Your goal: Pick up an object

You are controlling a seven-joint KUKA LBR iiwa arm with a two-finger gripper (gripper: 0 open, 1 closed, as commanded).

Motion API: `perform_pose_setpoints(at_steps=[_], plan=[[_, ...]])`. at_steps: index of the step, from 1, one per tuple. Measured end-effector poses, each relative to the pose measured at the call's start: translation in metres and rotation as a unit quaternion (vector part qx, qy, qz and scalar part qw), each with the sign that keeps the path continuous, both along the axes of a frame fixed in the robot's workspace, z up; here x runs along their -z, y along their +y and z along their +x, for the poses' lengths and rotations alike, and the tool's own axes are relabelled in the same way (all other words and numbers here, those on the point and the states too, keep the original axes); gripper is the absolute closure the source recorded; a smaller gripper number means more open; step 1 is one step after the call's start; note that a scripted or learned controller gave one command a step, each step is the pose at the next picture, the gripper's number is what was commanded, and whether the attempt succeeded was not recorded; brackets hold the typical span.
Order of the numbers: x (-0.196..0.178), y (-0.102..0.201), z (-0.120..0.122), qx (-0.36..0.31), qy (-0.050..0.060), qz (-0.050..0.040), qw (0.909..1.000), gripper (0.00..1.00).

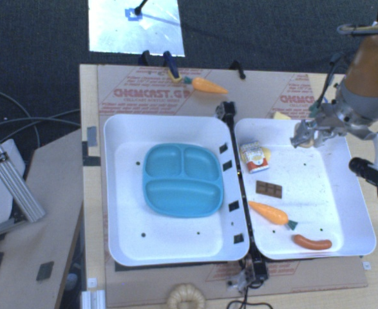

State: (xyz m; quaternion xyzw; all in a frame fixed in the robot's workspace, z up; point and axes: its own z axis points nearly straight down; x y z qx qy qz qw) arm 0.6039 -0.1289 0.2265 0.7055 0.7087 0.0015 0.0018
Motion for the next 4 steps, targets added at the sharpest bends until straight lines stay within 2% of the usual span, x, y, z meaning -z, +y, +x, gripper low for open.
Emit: perform_pose_setpoints(at_steps=[1, 2, 3, 4], plan=[[0.011, 0.049, -0.011, -0.002, 0.003, 0.0005, 1.0000, 1.00], [-0.005, 0.100, -0.032, -0.003, 0.002, 0.0015, 1.0000, 1.00], [0.002, 0.109, -0.023, -0.001, 0.002, 0.0000, 1.0000, 1.00], [0.000, 0.101, -0.032, 0.002, 0.002, -0.0001, 1.0000, 1.00]])
